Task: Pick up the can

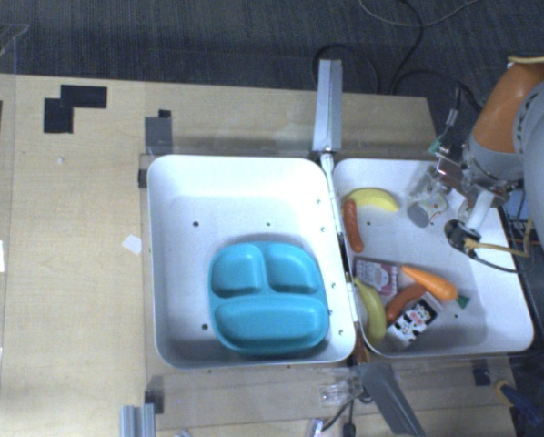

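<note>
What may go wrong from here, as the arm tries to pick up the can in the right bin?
1. The small grey cylinder, possibly the can, lies near the white right bin's far wall. The gripper could strike that wall or roll the cylinder away.
2. The black cable loop under the wrist might snag.
3. The yellow banana lies close by and could be nudged.

the left white bin (pixel 167 244) holds a blue plate with three parts (pixel 268 297). the right white bin (pixel 504 321) holds toy food: a yellow banana (pixel 374 199) near the top, a red hot dog (pixel 353 225) by the left wall, a carrot (pixel 429 282), a second banana (pixel 372 306) and a small printed packet (pixel 376 271), all close together.
</note>
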`<state>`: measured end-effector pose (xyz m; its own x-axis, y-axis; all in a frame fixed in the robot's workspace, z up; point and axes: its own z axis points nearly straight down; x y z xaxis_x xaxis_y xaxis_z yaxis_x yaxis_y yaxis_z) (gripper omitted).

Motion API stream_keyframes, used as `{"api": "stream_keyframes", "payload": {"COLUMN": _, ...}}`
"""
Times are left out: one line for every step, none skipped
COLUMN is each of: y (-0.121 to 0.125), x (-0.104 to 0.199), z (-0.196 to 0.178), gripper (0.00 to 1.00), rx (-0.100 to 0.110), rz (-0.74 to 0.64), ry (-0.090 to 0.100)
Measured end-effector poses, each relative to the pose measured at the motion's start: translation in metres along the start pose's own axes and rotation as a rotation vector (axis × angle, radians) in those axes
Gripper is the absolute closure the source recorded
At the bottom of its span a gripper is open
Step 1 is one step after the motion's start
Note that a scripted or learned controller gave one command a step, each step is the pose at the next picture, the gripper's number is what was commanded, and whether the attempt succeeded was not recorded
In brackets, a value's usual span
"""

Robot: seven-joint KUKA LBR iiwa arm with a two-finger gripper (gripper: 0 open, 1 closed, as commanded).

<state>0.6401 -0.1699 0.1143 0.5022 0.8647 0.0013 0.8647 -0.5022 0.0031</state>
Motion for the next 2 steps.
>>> {"api": "stream_keyframes", "payload": {"y": -0.007, "x": 0.012, "z": 0.028, "gripper": 0.00, "rx": -0.003, "rz": -0.061, "ry": 0.000}}
{"api": "stream_keyframes", "payload": {"y": -0.005, "x": 0.015, "z": 0.014, "gripper": 1.00, "rx": -0.009, "rz": -0.068, "ry": 0.002}}
